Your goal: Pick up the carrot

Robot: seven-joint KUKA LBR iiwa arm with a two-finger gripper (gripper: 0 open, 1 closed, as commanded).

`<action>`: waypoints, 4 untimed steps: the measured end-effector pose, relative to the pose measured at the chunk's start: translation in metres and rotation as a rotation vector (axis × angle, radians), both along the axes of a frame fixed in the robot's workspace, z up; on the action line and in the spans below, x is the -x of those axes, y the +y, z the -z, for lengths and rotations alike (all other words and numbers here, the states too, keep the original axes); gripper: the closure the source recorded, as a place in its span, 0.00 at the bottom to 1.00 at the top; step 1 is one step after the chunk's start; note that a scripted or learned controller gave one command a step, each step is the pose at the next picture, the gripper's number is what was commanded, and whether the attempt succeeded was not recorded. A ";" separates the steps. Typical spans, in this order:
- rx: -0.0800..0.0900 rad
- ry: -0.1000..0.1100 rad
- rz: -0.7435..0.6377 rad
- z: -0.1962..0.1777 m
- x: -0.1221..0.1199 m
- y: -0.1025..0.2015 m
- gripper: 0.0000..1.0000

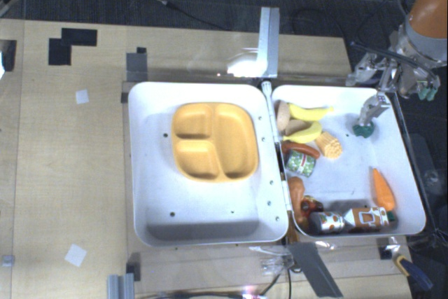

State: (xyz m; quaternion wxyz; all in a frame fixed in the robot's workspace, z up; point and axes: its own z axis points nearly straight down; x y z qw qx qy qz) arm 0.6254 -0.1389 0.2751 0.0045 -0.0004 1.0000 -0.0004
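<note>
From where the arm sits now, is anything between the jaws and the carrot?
Nothing visible. The gripper hangs over the upper right of the right bin; the carrot lies below it near the right wall, bare bin floor between. A bottle lies just past the carrot's lower end.

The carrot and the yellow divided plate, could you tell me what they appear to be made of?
The carrot looks like moulded plastic toy food: uniform orange, smooth, faintly glossy. The yellow divided plate also looks like plastic, with a matte, even colour and soft rounded compartment ridges. Neither can be confirmed from the look alone.
</note>
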 end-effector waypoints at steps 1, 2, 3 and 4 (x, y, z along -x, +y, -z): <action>-0.002 0.010 -0.010 0.130 0.040 -0.022 0.00; 0.003 -0.005 -0.006 0.186 0.081 -0.068 0.00; 0.002 -0.013 0.164 0.184 0.119 -0.066 0.00; 0.004 -0.019 0.157 0.172 0.116 -0.065 1.00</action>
